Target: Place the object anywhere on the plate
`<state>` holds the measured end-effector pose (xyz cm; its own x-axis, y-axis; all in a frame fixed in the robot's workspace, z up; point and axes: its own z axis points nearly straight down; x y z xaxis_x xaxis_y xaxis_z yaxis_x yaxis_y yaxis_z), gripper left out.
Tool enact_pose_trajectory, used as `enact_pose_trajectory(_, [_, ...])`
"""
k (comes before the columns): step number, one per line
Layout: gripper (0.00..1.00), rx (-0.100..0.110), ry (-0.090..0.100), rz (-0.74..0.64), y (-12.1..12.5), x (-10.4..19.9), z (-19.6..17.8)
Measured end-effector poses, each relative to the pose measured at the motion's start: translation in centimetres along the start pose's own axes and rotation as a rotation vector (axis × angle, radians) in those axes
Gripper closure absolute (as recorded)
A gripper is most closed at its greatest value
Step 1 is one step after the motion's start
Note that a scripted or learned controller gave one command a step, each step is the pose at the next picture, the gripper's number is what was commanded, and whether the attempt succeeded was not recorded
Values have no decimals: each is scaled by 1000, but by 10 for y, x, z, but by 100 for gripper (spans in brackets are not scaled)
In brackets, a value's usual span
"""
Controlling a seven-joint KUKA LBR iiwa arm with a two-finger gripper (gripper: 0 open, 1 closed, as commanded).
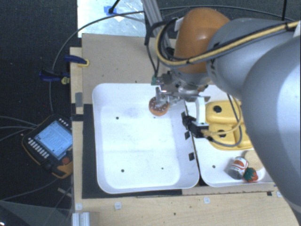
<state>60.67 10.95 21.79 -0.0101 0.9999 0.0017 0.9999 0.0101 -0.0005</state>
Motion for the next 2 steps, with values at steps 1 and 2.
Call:
enact_pose_trajectory(1, [100,0,-1,3,-10,13,-1])
enact_pose_trajectory(2, [0,-1,-1,5,-10,12,-1])
